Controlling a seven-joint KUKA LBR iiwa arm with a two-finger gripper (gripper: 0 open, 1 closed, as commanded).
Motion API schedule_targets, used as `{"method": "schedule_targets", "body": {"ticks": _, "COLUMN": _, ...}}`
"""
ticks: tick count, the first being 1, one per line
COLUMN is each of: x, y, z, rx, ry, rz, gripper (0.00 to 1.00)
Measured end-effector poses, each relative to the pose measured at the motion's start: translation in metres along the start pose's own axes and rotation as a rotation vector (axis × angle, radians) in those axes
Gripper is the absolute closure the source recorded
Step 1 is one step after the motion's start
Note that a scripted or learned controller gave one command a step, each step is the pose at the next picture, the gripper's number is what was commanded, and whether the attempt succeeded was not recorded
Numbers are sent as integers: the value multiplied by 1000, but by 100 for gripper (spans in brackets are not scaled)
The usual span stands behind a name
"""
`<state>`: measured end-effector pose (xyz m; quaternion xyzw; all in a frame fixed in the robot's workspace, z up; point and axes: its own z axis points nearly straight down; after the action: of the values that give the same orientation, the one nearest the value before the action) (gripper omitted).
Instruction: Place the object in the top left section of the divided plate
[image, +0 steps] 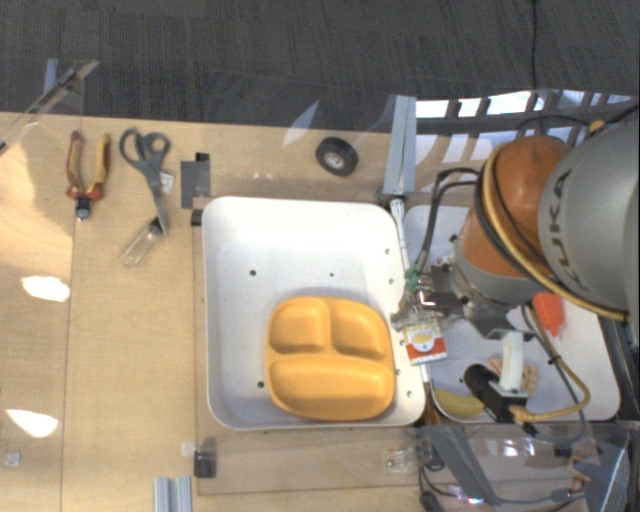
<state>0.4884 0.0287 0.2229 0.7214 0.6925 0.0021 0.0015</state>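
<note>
Progress: early, plate sections all bare | yellow divided plate (330, 356) sits in left bin (240, 300) | gripper (425, 318) low at the divider between bins, just beside a small red-and-white packet (427, 343) | claw state: cannot tell | remaining: confirm grasp, carry to top-left section (298, 326), release.

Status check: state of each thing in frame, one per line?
Divided plate: yellow, flat in the left bin, all three sections bare.
Red-and-white packet: on the rim between the bins, by the gripper.
Scissors: closed, on the bench.
Pliers: closed, on the bench.
Tape roll: flat on the bench.
</note>
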Motion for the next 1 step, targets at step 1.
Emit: {"method": "schedule_targets", "body": {"ticks": 1, "x": 35, "y": -2, "z": 39, "rx": 2, "ry": 1, "rz": -487, "gripper": 100}}
